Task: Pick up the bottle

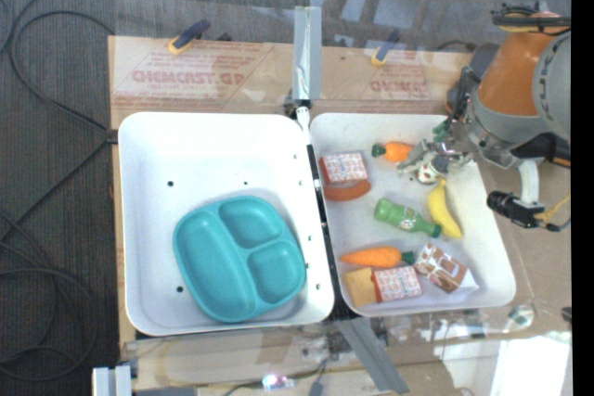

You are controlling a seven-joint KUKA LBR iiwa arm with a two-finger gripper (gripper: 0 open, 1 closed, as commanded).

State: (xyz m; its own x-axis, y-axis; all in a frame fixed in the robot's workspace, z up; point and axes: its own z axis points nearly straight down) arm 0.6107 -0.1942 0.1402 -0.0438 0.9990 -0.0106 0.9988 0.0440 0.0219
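The bottle (406,217) is small and green and lies on its side in the middle of the right bin (497,269), cap end pointing to the lower right. My gripper (428,162) hangs over the bin's upper right part, above and slightly right of the bottle and apart from it. It sits just right of a small carrot (394,151) and above a yellow banana (444,210). The grey arm with its orange band (518,79) reaches in from the right.
The right bin also holds a red-patterned carton (344,168) on a red piece, a longer carrot (371,256), two more cartons (397,283) (440,266) and a tan block (359,286). A teal divided plate (239,257) lies in the left bin (148,153).
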